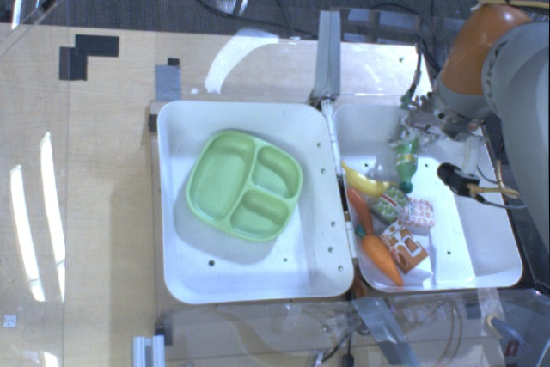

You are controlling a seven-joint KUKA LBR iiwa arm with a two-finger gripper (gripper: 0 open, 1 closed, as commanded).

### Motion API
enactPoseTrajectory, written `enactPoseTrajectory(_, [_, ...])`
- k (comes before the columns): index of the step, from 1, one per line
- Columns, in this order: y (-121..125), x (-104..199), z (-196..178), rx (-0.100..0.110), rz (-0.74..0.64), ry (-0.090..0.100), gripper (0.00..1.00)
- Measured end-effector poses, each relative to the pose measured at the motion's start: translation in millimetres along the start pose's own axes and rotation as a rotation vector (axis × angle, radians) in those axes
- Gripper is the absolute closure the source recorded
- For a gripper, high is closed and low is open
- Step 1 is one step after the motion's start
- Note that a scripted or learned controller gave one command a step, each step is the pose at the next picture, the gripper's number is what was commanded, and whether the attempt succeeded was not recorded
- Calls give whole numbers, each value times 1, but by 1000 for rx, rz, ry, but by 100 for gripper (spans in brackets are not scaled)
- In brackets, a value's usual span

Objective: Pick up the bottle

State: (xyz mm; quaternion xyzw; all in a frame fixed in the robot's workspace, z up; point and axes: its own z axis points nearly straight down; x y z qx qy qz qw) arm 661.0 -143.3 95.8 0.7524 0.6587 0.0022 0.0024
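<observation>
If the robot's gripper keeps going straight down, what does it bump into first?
Probably the green bottle: it lies right beneath the gripper in the right bin. Height is hard to judge from this slanted view.

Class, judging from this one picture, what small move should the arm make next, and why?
Probably a short straight lift. The gripper sits at the top of the green bottle, which hangs upright over the right bin, just above the banana. Raising it clears the pile.

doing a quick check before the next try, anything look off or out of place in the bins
Nothing looks spilled or broken. The green divided plate sits askew in the left bin. In the right bin, the banana, carrot and small carton are crowded at its left side, with the green bottle below the gripper.
</observation>
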Motion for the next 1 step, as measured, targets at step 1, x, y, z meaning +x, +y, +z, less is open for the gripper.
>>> enactPoseTrajectory(1, [-6,53,-95,5,165,-1,100])
